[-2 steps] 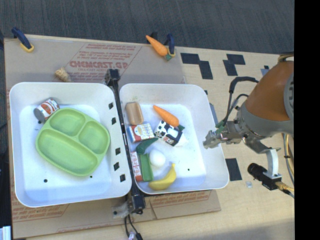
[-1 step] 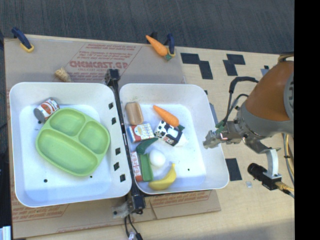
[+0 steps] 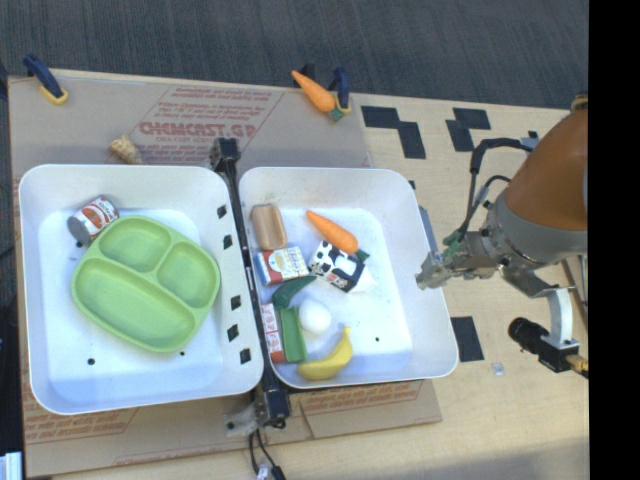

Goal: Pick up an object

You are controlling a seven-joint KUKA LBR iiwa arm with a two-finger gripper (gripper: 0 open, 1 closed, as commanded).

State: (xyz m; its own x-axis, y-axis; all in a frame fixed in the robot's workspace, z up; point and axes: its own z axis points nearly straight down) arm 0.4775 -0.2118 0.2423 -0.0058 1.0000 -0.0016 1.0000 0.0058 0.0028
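1. Right bin (image 3: 395, 183) is the landmark.
2. Green divided plate (image 3: 146, 281) lies in the neighbouring left bin (image 3: 40, 298).
3. Gripper (image 3: 432, 271) hovers just outside the landmark's right rim (finger state: cannot tell).
4. Banana (image 3: 328, 359) lies inside, near its front edge.
5. Carrot (image 3: 333, 231) lies toward its back.
6. White egg (image 3: 315, 317) sits above the banana.

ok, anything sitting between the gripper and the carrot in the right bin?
Nothing visible does, bar the bin wall. The gripper sits just outside the right bin's right rim; the carrot lies inside to its left, across bare white floor. The cow-print carton lies below that line, close to the carrot.
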